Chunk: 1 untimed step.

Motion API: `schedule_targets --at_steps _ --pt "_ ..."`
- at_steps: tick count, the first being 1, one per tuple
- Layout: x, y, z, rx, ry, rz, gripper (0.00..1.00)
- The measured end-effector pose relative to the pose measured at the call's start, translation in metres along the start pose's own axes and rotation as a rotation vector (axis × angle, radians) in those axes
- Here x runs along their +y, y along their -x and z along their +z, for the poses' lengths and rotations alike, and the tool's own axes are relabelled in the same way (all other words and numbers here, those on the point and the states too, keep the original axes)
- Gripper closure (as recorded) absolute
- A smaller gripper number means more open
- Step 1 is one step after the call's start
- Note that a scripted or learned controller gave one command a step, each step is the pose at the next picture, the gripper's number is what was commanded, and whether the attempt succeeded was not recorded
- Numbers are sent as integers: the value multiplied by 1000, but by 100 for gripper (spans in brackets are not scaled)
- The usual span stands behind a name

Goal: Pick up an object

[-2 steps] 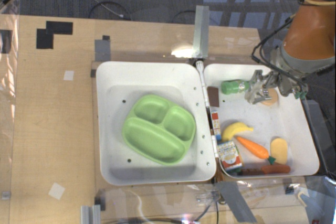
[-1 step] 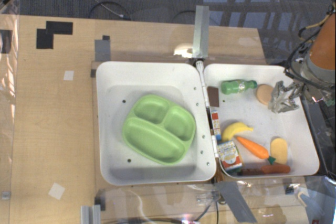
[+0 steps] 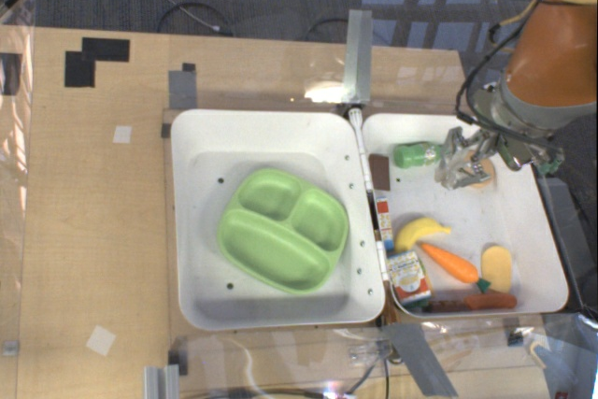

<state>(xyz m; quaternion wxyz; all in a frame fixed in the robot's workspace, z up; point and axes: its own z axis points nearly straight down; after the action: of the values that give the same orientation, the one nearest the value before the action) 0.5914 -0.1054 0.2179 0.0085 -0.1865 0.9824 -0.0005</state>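
Two white bins [image 3: 187,201], end effector [image 3: 464,165] beside green bottle [image 3: 414,154], finger spread unclear, partly hiding a tan object [image 3: 482,178]

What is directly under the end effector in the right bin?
Under the end effector a tan, rounded item peeks out on the right bin floor, next to a green bottle. The rest of it is covered, so I can't identify it.

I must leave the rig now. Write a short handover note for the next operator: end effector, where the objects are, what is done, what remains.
End effector: low in the right bin, upper part, beside the green bottle; no object seen held.
Right bin's lower part: banana, carrot, small carton, yellow piece, sausage.
Left bin: green divided plate.
Done: nothing lifted.
Left: grasp and lift one object.
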Motion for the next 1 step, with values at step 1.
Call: schedule_targets --at_steps 1 --pt "97 29 -19 4 4 53 100"
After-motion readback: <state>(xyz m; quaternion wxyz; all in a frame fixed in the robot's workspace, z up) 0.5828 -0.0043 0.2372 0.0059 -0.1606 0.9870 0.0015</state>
